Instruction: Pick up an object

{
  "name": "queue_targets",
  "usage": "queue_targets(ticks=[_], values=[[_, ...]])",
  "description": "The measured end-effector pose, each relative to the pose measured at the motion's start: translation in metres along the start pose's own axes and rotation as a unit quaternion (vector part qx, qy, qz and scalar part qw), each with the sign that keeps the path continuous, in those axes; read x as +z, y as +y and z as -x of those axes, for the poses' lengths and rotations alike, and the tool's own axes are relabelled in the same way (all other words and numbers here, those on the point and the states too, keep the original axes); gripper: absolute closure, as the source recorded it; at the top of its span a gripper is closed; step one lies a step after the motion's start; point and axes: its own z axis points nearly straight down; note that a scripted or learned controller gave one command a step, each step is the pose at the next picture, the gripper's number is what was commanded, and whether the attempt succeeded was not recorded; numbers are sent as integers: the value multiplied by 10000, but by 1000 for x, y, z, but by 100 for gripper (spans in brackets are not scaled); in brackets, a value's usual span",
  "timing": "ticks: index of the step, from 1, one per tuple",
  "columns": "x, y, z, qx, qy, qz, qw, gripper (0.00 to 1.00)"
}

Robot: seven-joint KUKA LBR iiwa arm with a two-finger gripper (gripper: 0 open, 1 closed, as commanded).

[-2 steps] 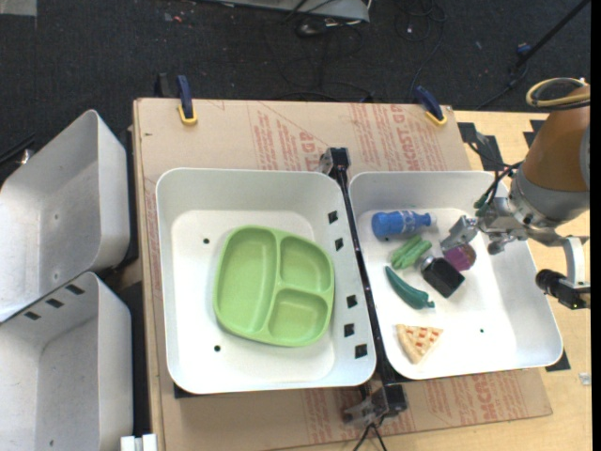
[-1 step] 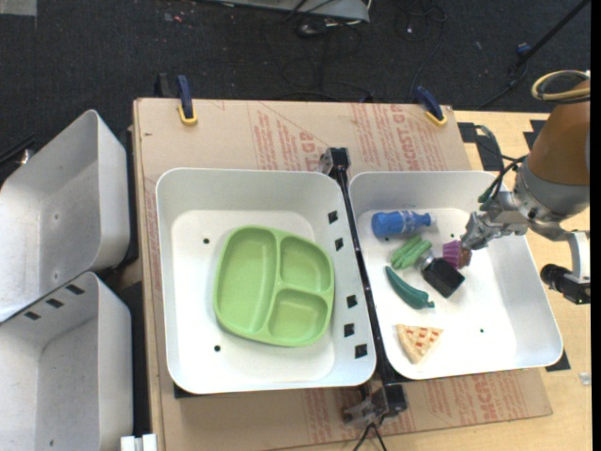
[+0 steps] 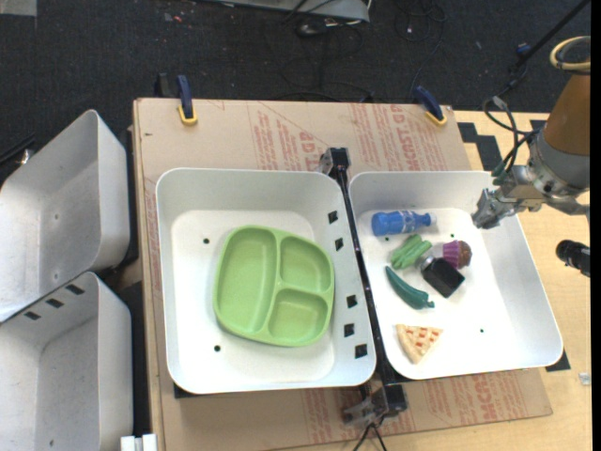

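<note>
Arm (image 3: 563, 144) comes in from the right, grey body with an orange-tan section above the wrist. Gripper (image 3: 488, 212) sits over the upper right rim of the right bin (image 3: 526, 289), above the bin floor and apart from every object. Can't tell how wide the fingers are set; the tip is a small grey blur at this angle. Nothing visible between them.

Right bin: shallow white plastic, rounded corners, smooth matte floor. Contents clustered left of centre:
- blue bottle (image 3: 400, 222), lying on its side, glossy, cap end pointing right
- light green piece (image 3: 409, 251), ridged and elongated, tilted, just below the bottle
- purple round item (image 3: 456, 251) with a pale end, possibly a toy vegetable, touching the black block (image 3: 442, 276)
- black block is boxy, matte, turned diagonal
- dark green curved piece (image 3: 407, 287), pod-like, just left of the block
- pizza slice (image 3: 418, 341), a tan wedge with red spots, alone near the front edge, well apart from the rest

Left bin (image 3: 188, 205): same white tray, holds a light green divided plate (image 3: 274, 287), smooth plastic, three compartments, rounded rectangle, slightly rotated.

Both bins rest on a brown cardboard sheet (image 3: 282, 130) with red print, clamped at the back by two blue-and-yellow clamps (image 3: 186, 100). Two more white bins (image 3: 56, 205) stacked at far left, off the bench.
</note>
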Motion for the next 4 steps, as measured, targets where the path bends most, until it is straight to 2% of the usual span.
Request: queue_targets(ticks=[1, 2, 3, 4], values=[[-54, 2, 0, 1, -6, 11, 10000, 100], [-41, -11, -50, -17, 19, -36, 10000, 100], [-44, -33, -109, -23, 21, -37, 10000, 100], [-50, -45, -159, -21, 18, -34, 10000, 100]])
